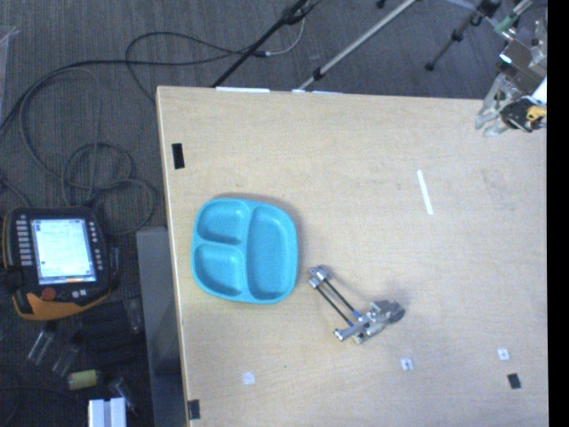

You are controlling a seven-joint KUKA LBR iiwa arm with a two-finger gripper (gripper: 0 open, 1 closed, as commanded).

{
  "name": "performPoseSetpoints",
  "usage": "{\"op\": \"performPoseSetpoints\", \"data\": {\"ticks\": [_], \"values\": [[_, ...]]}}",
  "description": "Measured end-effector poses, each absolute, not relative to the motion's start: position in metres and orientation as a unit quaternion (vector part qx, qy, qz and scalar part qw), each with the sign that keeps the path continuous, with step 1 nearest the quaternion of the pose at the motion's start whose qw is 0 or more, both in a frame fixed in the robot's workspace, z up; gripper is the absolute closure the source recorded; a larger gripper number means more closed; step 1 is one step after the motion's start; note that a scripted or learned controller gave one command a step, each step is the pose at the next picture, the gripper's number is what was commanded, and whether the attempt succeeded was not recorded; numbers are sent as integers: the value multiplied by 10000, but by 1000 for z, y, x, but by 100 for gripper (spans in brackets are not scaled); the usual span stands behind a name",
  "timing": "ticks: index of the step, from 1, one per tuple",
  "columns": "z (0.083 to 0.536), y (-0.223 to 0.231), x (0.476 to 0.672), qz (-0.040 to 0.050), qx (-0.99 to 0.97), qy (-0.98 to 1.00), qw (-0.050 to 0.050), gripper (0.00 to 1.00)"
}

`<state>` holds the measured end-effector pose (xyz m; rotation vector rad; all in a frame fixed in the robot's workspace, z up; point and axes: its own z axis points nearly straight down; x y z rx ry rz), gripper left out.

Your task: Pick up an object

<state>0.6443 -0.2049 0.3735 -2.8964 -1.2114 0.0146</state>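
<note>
A blue divided plate (246, 250) lies on the desk (373, 149) with a metal tool (354, 308) just beside it, well apart from the pincer (500, 114), which is partly cut off at the upper right corner, seemingly open and holding nothing.

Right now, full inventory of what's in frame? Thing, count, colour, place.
divided plate: 1, light blue, three compartments, left-centre of the table
metal tool: 1, silver, right of the plate, apart from it
white strip: 1, white, upper right of the table
table: 1, light wood
teach pendant: 1, black with lit screen, floor at left
cables: several, black, floor at left
gripper: 1, metallic, over the table's top right corner; fingers unclear
</note>
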Motion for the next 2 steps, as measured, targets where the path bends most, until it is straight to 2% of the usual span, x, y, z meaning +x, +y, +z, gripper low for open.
{"op": "performPoseSetpoints", "data": {"ticks": [1, 2], "values": [[357, -219, 654, 46, -9094, -4159, 8, 100], [354, -212, 663, 36, -8691, -4946, 9, 100]]}}
